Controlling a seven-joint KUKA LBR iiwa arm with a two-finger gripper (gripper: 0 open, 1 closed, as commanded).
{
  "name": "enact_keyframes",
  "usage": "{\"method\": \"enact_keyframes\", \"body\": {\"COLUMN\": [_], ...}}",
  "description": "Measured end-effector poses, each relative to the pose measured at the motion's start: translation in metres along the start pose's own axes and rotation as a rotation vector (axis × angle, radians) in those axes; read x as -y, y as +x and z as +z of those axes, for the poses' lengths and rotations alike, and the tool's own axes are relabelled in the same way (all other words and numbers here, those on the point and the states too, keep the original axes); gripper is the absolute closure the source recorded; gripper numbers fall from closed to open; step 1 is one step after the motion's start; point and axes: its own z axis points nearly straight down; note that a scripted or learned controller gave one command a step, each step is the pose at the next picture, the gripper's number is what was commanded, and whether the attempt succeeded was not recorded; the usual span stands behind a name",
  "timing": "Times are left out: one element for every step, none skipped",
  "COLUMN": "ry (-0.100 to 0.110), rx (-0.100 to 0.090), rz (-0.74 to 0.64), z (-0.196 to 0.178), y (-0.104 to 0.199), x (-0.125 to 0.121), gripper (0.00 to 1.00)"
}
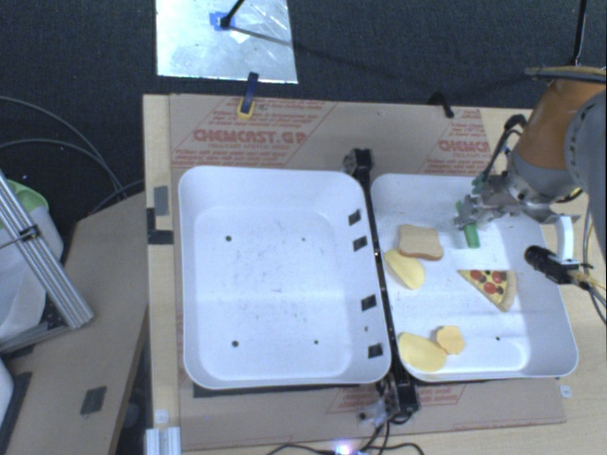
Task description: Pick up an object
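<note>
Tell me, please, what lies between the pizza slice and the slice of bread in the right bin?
In the camera view, only bare white bin floor separates the bread from the pizza slice.

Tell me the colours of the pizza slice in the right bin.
The pizza slice is yellow with red topping and dark spots, seen in the camera view.

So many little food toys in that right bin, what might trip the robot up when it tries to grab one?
Two likely snags. The bread slice and a yellow piece lie touching, so a grab there may nudge or catch both. The pizza slice looks flat against the right bin, so the end effector may slide over it. Also, the lower yellow piece and orange piece sit close to the bin's near wall, leaving little room.
</note>
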Motion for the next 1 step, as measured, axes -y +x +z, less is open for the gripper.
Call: {"method": "enact_keyframes", "body": {"ry": [0.015], "rx": [-0.004], "rz": [0.003], "z": [0.0226], "y": [0.0772], "x": [-0.0114], "gripper": [1.00]}}
